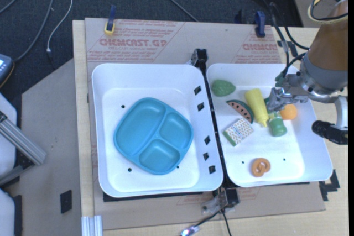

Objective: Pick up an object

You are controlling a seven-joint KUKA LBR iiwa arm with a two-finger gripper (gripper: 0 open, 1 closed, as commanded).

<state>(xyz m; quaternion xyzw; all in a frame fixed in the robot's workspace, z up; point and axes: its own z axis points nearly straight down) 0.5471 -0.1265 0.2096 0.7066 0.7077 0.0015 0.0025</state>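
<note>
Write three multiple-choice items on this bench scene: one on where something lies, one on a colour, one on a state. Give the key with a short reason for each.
1. Where does the divided plate lie?
A. in the left bin
B. in the right bin
C. on the floor

2. What colour is that plate?
A. red
B. blue
C. black

3. How does the pretzel stand to the gripper?
A. clamped in it
B. lying apart from it, near the bin's front edge
C. stacked on the plate

Key: 1 A, the plate sits alone in the left bin. 2 B, it is light blue. 3 B, the pretzel lies by itself well below the gripper, which is among the corn cob and other toy food.
</note>
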